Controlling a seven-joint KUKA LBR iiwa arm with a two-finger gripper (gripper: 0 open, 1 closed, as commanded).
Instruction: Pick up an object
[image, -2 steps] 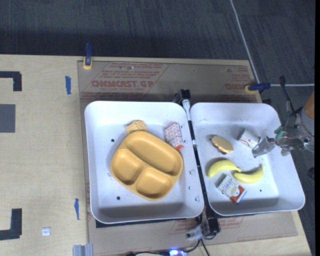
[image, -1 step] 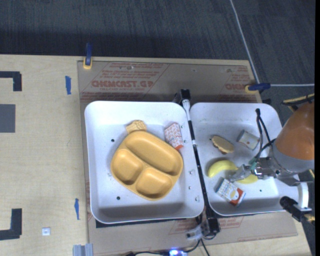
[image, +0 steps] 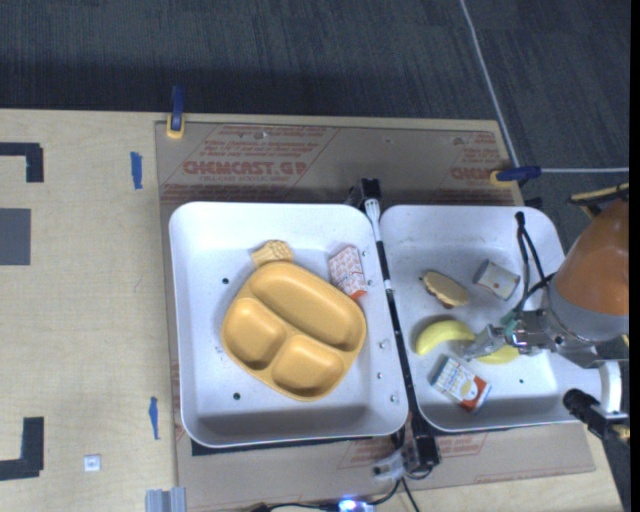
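- Jaws low in right bin, at the banana's right end; can't tell if spread or clamped.
- Small carton just below the banana, bread piece above, grey block near.
- Left bin: yellow divided tray, red-white packet.

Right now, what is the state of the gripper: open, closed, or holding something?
Gripper: low in the right bin, at the banana; open or closed cannot be told.
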